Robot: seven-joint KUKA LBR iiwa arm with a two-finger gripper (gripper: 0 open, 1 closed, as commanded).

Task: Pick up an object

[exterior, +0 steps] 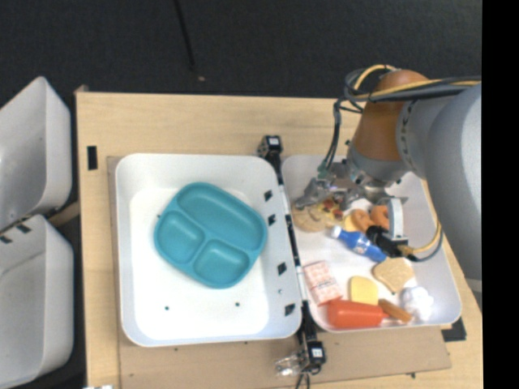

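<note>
Objects crowd the right bin (442,294): blue bottle (359,243), orange carrot (354,315), pink-labelled packet (320,280), writing unreadable. Hand (323,189) sits low among them; grip state cannot be told. Teal plate (211,233) occupies left bin (130,298).

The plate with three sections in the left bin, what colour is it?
The plate is teal blue, seen clearly in the camera view.

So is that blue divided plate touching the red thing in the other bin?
Apart. The camera view shows the blue plate lying in the left bin, the red thing in the right bin, with both bins' walls between them.
</note>
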